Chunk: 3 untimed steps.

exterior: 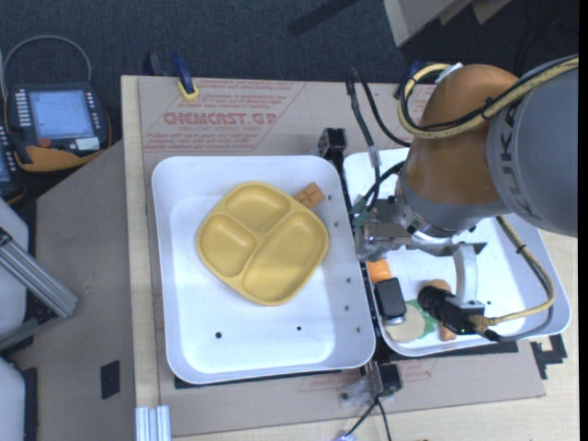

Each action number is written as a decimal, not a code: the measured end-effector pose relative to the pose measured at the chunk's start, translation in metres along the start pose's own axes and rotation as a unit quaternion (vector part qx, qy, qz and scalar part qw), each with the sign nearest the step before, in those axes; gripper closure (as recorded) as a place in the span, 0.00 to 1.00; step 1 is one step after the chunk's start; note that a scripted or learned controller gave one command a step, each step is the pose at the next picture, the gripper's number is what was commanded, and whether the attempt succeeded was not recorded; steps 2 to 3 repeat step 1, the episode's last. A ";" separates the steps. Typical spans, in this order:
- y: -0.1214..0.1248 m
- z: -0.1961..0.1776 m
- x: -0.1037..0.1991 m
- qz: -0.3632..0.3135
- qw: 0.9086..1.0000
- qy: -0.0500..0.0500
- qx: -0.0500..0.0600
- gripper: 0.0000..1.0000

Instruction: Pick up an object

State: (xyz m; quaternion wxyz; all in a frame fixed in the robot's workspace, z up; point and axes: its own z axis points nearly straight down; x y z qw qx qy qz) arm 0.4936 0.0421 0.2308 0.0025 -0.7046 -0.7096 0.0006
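A pale counter point(138, 246) seen from above carries two shallow white bins side by side.

The left bin point(162, 246) holds a yellow divided plate point(264, 243) with three compartments. It lies flat towards the bin's far edge, about midway between its left and right walls. A small brown block point(310, 195) sits at the plate's far right rim, near the bin's far right corner; I cannot tell whether the two touch. The near half of this bin's floor is bare white.

My arm point(459, 154), grey with a broad orange band, reaches in from the right and covers most of the right bin point(519, 269). My hand point(375, 235) hangs over that bin's left wall, about halfway along it. From this angle I cannot tell whether it is spread or pressed together, and I see nothing held in it.

Just nearer than my hand, against the same left wall, lies a small orange piece point(378, 270). A black block point(390, 299) lies right beside it on the near side. Further right, close to the bin's near edge, is a pale green thing point(415, 325), partly hidden by my wrist.
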 end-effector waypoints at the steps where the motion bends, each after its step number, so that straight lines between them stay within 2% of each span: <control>1: -0.002 -0.006 0.048 0.001 1.000 -0.001 -0.003 1.00; 3: -0.002 -0.006 0.048 0.001 1.000 -0.001 -0.003 1.00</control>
